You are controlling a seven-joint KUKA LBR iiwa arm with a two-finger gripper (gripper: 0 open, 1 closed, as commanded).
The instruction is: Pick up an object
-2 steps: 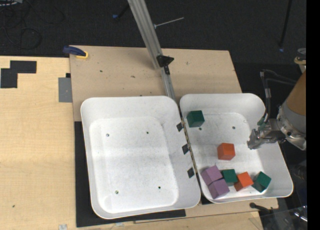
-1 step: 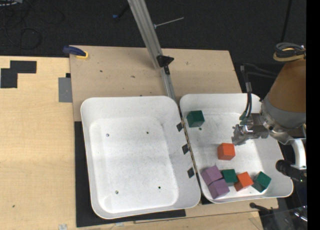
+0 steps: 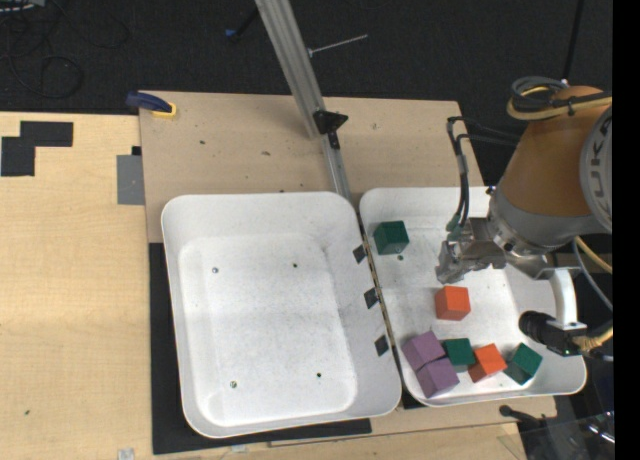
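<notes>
Orange cube sits mid right bin, just below the gripper; can't tell its grip state, nothing visibly held. Green cube upper-left; purple blocks and other cubes clustered along the front wall.

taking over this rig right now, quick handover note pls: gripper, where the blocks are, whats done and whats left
Gripper: low inside the right white bin, just above the lone orange cube. It has no block in it.

Blocks, all in the right bin: a dark green cube near the far left corner; the orange cube mid-bin; along the near edge two purple cubes, a small green cube, a second orange cube and a green block by the right corner.

Left white bin: no blocks in it.

Done: nothing lifted yet.
Left: grasp and raise one block; the mid-bin orange cube looks nearest.
</notes>
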